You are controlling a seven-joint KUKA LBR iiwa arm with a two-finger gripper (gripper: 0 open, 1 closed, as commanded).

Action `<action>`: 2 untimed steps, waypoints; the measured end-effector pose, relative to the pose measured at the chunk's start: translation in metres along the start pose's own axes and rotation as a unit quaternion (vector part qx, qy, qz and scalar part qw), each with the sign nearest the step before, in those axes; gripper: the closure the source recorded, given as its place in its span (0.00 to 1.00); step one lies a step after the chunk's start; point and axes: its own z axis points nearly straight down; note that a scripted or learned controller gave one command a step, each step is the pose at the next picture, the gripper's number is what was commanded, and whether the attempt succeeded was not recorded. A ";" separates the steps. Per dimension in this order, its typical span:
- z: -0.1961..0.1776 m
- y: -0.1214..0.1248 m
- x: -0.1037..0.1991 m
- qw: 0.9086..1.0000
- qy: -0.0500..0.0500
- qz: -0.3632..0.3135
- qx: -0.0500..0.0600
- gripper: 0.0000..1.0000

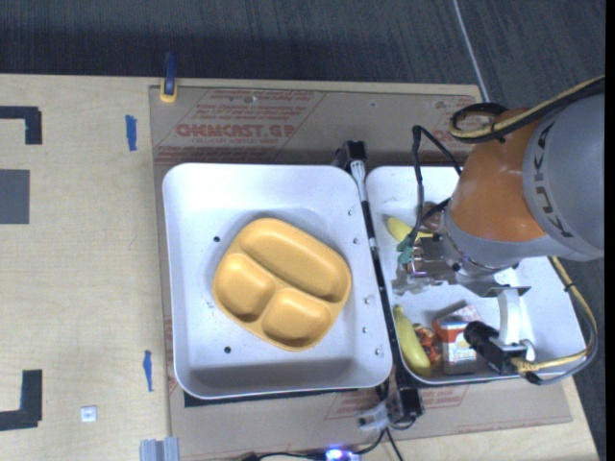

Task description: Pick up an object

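Overhead, jaws state indiscernible, right bin (573, 307).

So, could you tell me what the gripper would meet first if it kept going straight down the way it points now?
Probably the bare floor of the right bin: the gripper points down over a white patch between the two bananas. Depth is hard to judge from this slanted view.

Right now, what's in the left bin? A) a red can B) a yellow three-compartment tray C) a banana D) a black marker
B: the yellow three-compartment tray lies alone on the floor of the left bin, while the small items, such as the banana and the red can, lie in the right bin under the arm.
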 end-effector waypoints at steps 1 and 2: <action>0.000 -0.009 -0.066 1.000 0.000 0.001 0.001 1.00; 0.000 -0.009 -0.066 1.000 0.000 0.000 0.001 0.00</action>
